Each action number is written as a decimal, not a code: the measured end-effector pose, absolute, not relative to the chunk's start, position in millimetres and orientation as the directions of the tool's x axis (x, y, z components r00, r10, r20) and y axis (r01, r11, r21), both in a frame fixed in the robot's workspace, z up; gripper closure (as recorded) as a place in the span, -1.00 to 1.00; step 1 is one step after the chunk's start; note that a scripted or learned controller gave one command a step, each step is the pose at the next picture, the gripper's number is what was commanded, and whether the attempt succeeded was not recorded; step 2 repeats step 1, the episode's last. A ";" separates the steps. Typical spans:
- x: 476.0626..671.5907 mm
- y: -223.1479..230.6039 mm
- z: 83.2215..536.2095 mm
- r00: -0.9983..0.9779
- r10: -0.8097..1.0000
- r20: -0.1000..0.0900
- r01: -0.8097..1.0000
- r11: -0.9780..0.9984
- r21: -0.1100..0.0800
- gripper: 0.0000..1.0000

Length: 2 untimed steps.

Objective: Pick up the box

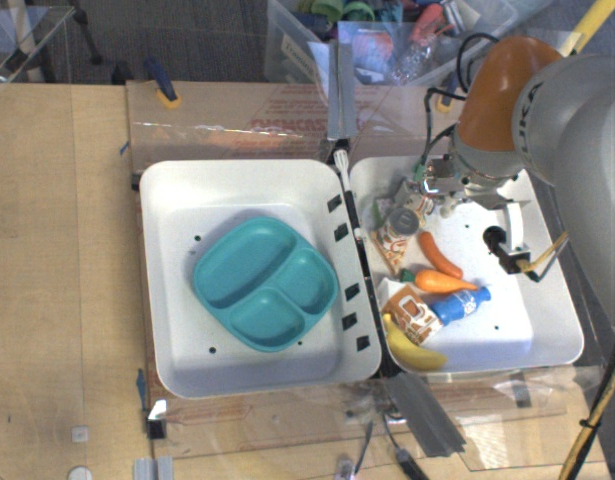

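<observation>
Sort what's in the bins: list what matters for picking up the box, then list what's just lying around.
For the job:
box, near the right bin's front left corner
tool, at the back of the right bin

Lying about:
banana
carrots
blue packet
teal divided plate, in the left bin

Teal plate (264, 284), white bins (177, 208)

right bin (547, 338): lower-left corner is crowding with box (415, 316), banana (412, 351), carrots (442, 268), blue packet (459, 304) | far-right floor is lying open | left bin (167, 268): teal plate (265, 283) is filling the middle, margins staying passable | arm (527, 88) is overhanging the right bin's top
</observation>
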<state>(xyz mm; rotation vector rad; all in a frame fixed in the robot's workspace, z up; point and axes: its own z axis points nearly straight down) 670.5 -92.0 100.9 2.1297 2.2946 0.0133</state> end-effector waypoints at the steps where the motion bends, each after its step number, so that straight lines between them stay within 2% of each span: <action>1: 623.8 -116.5 90.3 -0.044 0.999 -0.003 0.999 0.044 0.011 -1.00; 2: 623.8 -116.5 90.3 -0.044 0.999 -0.003 0.999 0.044 0.011 -1.00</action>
